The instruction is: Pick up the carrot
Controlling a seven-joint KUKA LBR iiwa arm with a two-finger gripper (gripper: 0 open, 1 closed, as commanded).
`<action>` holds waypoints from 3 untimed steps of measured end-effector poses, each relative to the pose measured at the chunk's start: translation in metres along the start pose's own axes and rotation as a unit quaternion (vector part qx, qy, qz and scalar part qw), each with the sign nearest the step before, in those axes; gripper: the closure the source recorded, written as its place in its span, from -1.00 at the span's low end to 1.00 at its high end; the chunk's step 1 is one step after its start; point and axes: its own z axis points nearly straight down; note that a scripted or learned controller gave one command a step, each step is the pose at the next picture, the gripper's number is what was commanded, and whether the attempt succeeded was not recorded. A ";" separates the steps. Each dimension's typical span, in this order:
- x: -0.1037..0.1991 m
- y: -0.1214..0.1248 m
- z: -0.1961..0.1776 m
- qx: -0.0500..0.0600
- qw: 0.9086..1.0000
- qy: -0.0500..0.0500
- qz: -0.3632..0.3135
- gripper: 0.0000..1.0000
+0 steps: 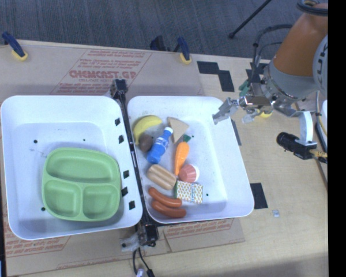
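Two bins [23, 117], one carrot [181, 156]

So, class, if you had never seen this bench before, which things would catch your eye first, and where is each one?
Probably the green divided plate, alone in the left bin. Next, the heap of toy food in the right bin, where the orange carrot lies beside a blue bottle and a yellow banana. The arm's claw hangs over that bin's upper right corner.

bright, even light, soft shadows, slight blur
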 end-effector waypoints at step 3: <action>0.075 -0.039 0.182 0.001 0.999 0.001 -0.038 1.00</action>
